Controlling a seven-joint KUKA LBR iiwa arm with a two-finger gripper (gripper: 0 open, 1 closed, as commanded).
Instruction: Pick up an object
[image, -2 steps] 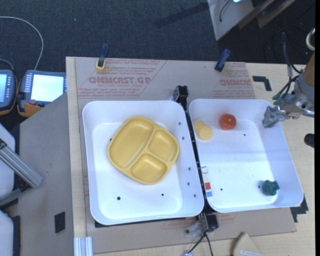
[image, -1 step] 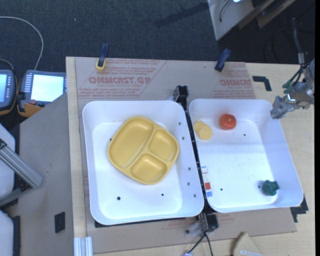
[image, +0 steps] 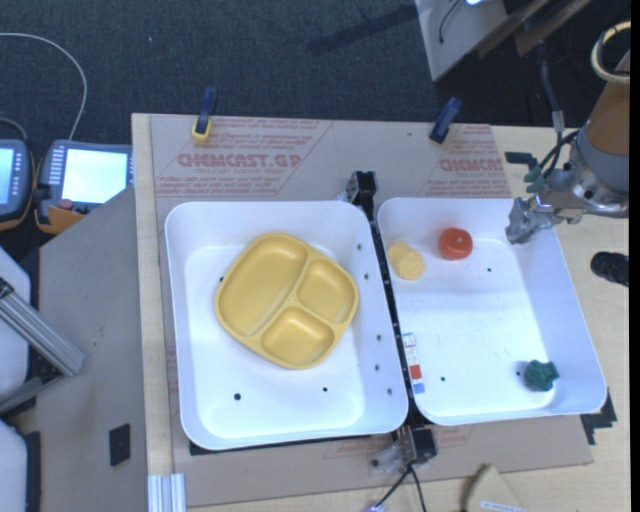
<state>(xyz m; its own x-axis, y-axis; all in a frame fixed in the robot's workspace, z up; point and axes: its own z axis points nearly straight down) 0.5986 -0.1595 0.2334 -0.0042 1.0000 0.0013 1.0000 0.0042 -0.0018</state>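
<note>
In the right bin lie three small things: a red round object near the far wall, a pale yellow lump by the left wall, and a dark green object in the near right corner. My gripper hangs over the bin's far right corner, to the right of the red object and apart from it. Nothing shows between its fingers.
The left bin holds a yellow divided plate. A black bracket sits between the bins at the far side. Blue clamps hold the board's far edge. Screens stand at far left.
</note>
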